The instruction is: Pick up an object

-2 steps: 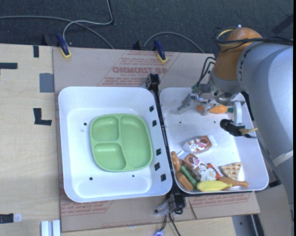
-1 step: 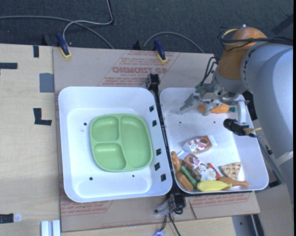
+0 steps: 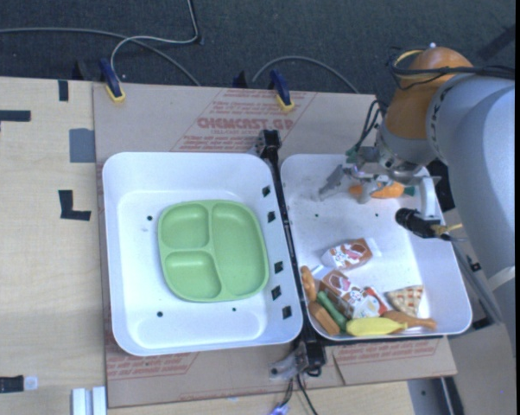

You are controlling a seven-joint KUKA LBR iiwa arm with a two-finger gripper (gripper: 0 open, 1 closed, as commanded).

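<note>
bench [image 3: 35,232]: pale wood with black marks, carrying a cardboard sheet [image 3: 234,119] clipped at its far edge by two blue-and-yellow clamps.
arm [image 3: 476,137]: grey, with an orange band [image 3: 420,89], reaching in from the right edge over the far right corner of the right bin.
left bin [image 3: 130,188]: shallow and white, lying on the cardboard, its right wall against the right bin.
right bin [image 3: 316,232]: shallow and white, with its toys crowded along the near edge and a bare floor in the middle.
green plate [image 3: 212,251]: three compartments, lying flat in the middle of the left bin.
gripper [image 3: 353,178]: low over the far edge of the right bin; whether its fingers are apart or together cannot be told, and nothing is seen held between them.
orange piece [image 3: 383,192]: small, at the far edge of the right bin, just beside the gripper; contact cannot be told.
packets [image 3: 350,254]: two small red-and-white ones near the middle of the right bin, one nearer the near edge.
pizza slice [image 3: 407,301]: near right corner of the right bin.
yellow piece [image 3: 374,326]: against the near edge, beside green and orange sticks [image 3: 325,305].
</note>
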